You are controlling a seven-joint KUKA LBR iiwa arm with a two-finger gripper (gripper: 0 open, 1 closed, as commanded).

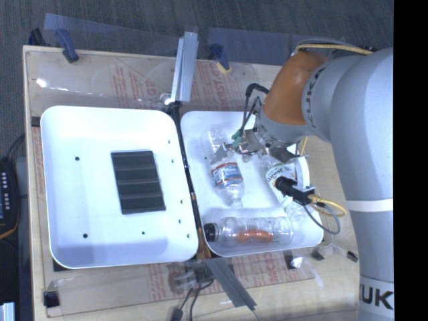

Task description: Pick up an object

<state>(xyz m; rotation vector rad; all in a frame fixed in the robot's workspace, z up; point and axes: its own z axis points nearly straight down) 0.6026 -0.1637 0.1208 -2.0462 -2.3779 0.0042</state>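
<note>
Bottles (227, 176) crowd the right bin (194, 129); left bin (73, 132) lies open.

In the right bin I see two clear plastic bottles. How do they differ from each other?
The bottle with the blue label lies near the middle of the right bin, pointing roughly up and down the picture, just below the claw. The bottle with the black cap lies along the bin's near wall, pointing sideways. It looks longer, and something orange shows on or inside it. Both are clear plastic, and both lie on their sides.
</note>
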